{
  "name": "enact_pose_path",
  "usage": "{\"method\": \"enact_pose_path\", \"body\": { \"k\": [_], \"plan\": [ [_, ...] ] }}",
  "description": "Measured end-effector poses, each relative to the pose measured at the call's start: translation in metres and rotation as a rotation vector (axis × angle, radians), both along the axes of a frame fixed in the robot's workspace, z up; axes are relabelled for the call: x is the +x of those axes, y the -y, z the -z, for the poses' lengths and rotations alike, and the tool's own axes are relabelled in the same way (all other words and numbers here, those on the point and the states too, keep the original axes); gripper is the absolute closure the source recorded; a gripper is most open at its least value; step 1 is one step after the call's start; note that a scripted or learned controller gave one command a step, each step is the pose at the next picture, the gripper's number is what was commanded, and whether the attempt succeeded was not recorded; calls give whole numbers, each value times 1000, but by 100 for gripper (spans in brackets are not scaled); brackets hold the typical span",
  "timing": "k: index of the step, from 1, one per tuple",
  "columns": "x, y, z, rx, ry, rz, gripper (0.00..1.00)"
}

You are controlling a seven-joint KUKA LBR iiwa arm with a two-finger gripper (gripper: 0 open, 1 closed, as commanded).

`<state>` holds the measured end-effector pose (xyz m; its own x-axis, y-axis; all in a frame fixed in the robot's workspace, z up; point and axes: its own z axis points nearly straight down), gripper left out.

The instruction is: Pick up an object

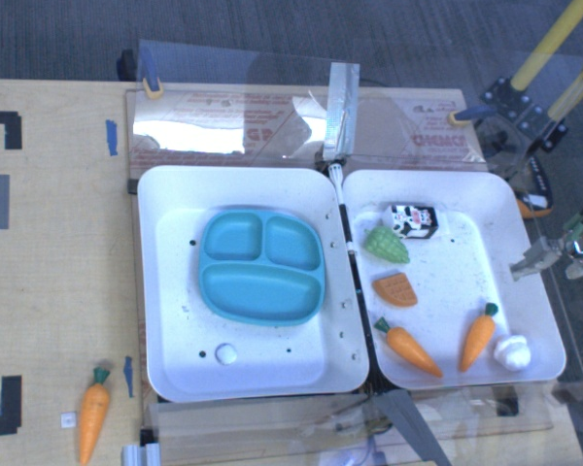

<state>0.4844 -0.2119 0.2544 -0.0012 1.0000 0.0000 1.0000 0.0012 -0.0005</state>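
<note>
The right bin holds a black-and-white toy cow, a green leafy piece and an orange slice. Nearer the front lie two carrots and a small white piece. My gripper hangs at the right bin's right rim, above and to the right of the upright carrot. It is small and partly cut off by the view's edge, and nothing shows in it.
The left bin carries a blue divided plate and a small white disc. Another carrot lies on the bench at the front left. Clear panels stand behind both bins, and a yellow-legged stand is at the back right.
</note>
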Motion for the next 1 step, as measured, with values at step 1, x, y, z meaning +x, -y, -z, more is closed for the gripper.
{"method": "enact_pose_path", "body": {
  "k": [1],
  "plan": [
    [-6, -64, 160, 2, -2, -5, 0]
  ]
}}
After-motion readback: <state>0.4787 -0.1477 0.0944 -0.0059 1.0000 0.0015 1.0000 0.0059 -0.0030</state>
